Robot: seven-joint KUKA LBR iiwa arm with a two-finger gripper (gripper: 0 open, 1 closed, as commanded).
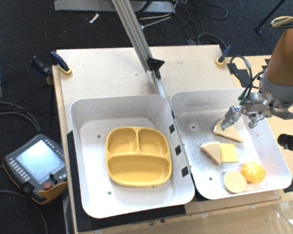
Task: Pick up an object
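Observation:
My gripper point(241, 118) hangs over the right bin point(202, 188), its two fingers spread apart with nothing between them. Just below the left finger lies a tan wedge-shaped slice point(227, 133). Nearer the front sit a half sandwich point(212, 151) with a yellow cheese slice point(228, 153) against it, a pale round disc point(235, 181), and an orange fruit point(253, 172).
The left bin point(86, 123) holds a yellow divided plate point(138, 156). A slanted metal pole point(136, 31) runs down to the wall between the bins. A teach pendant point(37, 169) lies off the bench at the left. Clamps mark the bench's back corners.

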